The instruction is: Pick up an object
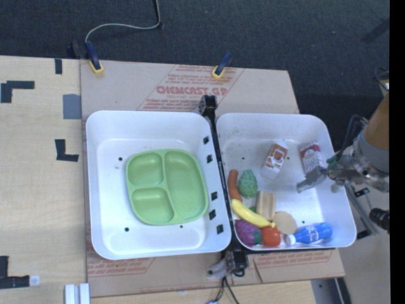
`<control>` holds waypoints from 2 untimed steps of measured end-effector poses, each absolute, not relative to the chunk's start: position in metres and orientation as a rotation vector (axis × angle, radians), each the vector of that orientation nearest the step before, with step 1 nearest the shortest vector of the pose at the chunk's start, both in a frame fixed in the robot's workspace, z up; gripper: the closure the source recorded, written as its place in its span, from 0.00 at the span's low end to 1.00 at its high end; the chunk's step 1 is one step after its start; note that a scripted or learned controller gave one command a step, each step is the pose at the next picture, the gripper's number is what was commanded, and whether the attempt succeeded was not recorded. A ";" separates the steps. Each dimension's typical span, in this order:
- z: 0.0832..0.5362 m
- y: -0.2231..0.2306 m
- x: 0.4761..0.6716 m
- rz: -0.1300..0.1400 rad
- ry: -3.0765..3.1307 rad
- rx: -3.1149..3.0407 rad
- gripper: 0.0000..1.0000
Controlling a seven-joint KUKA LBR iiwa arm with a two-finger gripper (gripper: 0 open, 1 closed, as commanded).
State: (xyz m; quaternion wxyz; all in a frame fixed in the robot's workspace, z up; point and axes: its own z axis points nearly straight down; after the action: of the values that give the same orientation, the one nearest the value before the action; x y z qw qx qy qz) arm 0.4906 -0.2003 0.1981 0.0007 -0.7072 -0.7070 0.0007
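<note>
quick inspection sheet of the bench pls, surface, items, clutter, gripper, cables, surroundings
surface: brown board bearing two white bins side by side
job's things: right bin holds banana, blue bottle, tomato, broccoli-like piece, two small packets
clutter: green divided plate in left bin
grippers: gripper at right bin's right side, nothing seen between fingers
cables: thin cable above board
surroundings: dark carpet, yellow clamps

Dark carpeted floor point(266, 18) behind a light wood desk point(31, 189), cardboard sheet point(190, 87) clamped on top under even light.
</note>
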 end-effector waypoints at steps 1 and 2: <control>0.110 -0.148 0.556 0.002 -2.221 -2.216 0.00; 0.087 -0.137 0.621 -0.003 -2.226 -2.221 0.00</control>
State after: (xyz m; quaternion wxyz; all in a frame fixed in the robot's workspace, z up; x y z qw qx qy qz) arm 0.6214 -0.1371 0.0866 -0.0015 -0.7063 -0.7079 -0.0009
